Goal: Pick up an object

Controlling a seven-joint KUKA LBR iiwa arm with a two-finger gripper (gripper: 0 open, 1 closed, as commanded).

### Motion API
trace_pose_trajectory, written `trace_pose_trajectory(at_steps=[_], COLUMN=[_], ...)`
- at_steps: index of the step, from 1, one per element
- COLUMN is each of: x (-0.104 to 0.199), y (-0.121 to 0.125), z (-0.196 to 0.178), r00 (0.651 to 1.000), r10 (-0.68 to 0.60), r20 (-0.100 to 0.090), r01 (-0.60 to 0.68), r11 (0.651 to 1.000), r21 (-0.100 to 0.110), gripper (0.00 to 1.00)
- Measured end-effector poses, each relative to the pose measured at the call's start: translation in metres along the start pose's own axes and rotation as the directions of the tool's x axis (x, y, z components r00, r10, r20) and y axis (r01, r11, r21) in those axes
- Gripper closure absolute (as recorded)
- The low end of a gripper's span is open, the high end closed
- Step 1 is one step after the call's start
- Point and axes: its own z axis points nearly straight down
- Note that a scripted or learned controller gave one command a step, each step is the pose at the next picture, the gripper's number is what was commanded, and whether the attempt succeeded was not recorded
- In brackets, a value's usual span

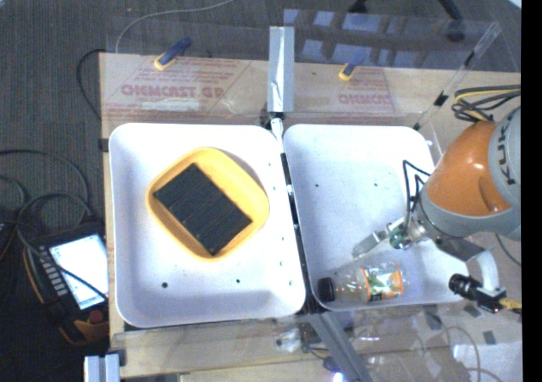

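A clear plastic bottle (pixel 373 282) with a black cap and an orange-green label lies on its side along the front wall of the right bin (pixel 356 173), cap pointing left. My gripper (pixel 378 242) hangs low over that bin's right half, just above and behind the bottle, with nothing seen in it. In the left bin (pixel 135 287) a yellow dish (pixel 251 182) carries a flat black ribbed slab (pixel 203 208).
The grey arm with its orange band (pixel 466 177) covers the right bin's right side. A raised divider (pixel 290 202) separates the two bins. Clear panels stand behind the bins, and cables and a handheld pendant (pixel 72 266) lie on the floor at left.
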Motion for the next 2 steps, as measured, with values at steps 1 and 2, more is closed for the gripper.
trace_pose_trajectory(at_steps=[1, 2], x=[0.008, 0.014], y=[-0.004, -0.001], z=[-0.02, 0.001], r00=[0.988, 0.983], r10=[0.151, 0.182], r20=[-0.013, -0.006], r01=[-0.151, -0.182], r11=[0.988, 0.983], r21=[0.022, 0.014], gripper=[0.0, 0.0])
